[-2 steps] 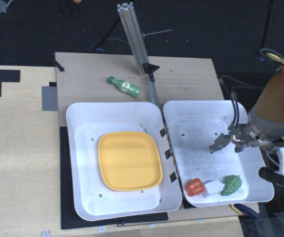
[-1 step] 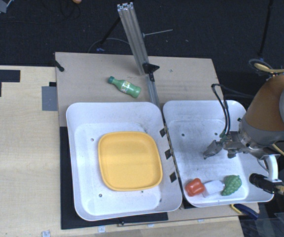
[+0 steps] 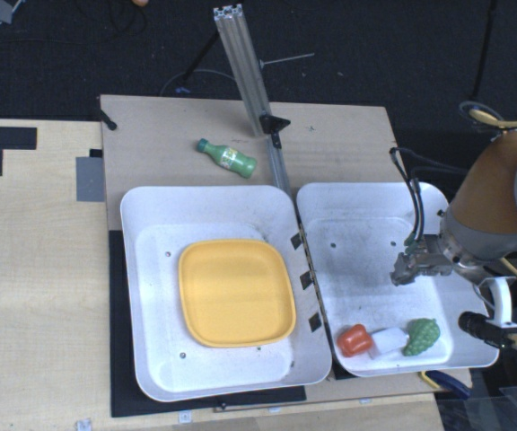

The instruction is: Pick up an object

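A red pepper-like toy (image 3: 355,339), a small white block (image 3: 388,342) and a green leafy toy (image 3: 421,336) lie in a row near the front edge of the right bin (image 3: 357,241). My gripper (image 3: 407,272) hangs over the right part of that bin, above and behind the green toy. Nothing shows between its fingers. A yellow square plate (image 3: 236,291) lies flat in the left bin (image 3: 146,241).
A green bottle (image 3: 227,158) lies on its side on the bench behind the left bin. A slanted metal rail (image 3: 251,65) rises from the back, above the seam between the bins. Black cables (image 3: 411,191) loop beside the arm at the right bin's far corner.
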